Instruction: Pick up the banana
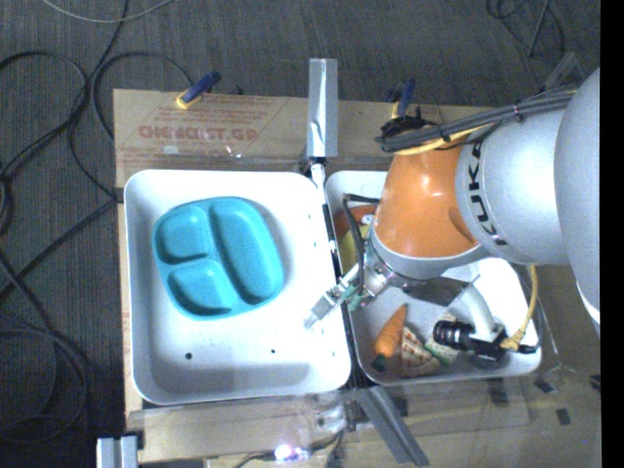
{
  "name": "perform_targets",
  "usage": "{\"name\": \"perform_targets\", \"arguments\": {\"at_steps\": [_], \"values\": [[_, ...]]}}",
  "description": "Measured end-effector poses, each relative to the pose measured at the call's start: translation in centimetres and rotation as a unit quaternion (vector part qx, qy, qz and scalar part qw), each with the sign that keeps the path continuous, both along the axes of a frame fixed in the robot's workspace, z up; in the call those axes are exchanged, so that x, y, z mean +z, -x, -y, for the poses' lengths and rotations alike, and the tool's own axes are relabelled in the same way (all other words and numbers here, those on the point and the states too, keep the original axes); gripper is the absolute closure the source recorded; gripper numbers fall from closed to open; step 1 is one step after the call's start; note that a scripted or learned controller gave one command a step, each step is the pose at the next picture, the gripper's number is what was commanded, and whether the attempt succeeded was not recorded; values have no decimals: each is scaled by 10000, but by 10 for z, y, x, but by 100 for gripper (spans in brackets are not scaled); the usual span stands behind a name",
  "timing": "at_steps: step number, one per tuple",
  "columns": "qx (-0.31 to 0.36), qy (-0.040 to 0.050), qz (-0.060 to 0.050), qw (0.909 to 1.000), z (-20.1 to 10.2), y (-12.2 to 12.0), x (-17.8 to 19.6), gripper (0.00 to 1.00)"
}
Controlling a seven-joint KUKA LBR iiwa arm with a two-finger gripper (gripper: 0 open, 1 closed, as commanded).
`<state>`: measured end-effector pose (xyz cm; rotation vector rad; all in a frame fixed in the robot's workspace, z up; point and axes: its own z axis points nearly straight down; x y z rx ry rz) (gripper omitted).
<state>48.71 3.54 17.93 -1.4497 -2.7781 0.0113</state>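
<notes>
My gripper (330, 307) hangs low over the rim between the two bins, at the left edge of the right bin (526, 359). The grey arm and its orange band (424, 213) cover most of that bin and hide what lies beneath. Just right of the gripper an orange carrot (392, 330) lies in the right bin, with a flat brown wedge like a pizza slice (421, 356) beside it.
A blue divided plate (219, 253) lies in the left bin (146, 359). An orange-brown thing (342, 228) peeks out at the right bin's left wall, partly under the arm. A metal post (322, 105) stands behind the bins. Cables lie on the floor around the bench.
</notes>
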Motion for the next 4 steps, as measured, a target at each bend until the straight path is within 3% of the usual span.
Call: {"name": "perform_targets", "arguments": {"at_steps": [1,2,3,4], "values": [[-305,10,-6,9995,-108,6,-45,0],[1488,-25,17,9889,-80,4,-90,0],[1491,-25,20,9888,-80,4,-90,0],[2218,-6,61,9751,-132,-65,-93,0]]}}
